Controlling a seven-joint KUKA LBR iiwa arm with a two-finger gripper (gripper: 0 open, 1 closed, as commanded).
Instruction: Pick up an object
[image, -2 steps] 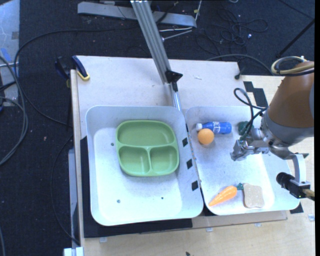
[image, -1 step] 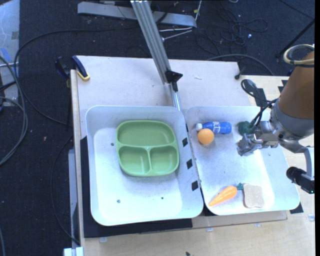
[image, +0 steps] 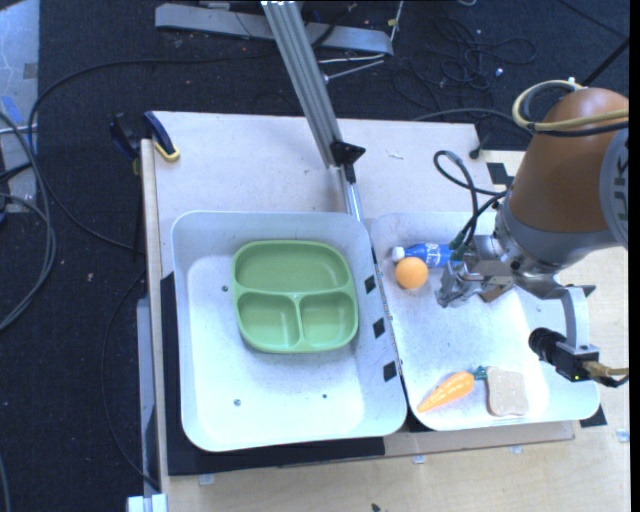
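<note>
Nearest the camera, at the right bin's (image: 560, 412) front edge, lie a toy carrot (image: 447, 390) and, just beside it to the right, a beige sponge-like block (image: 507, 392). Likeliest target, as I judge it, is the blue-and-white bottle (image: 428, 255) at the bin's back, lying on its side with its long axis running left to right, white cap end pointing left; an orange ball (image: 411, 273) touches its front. Just right of the bottle hangs the gripper (image: 462, 285), so the bottle lies to its left and slightly behind. Whether the fingers are apart or together I cannot tell. Further left, the other bin (image: 200, 400) holds a green divided plate (image: 296, 295).
</note>
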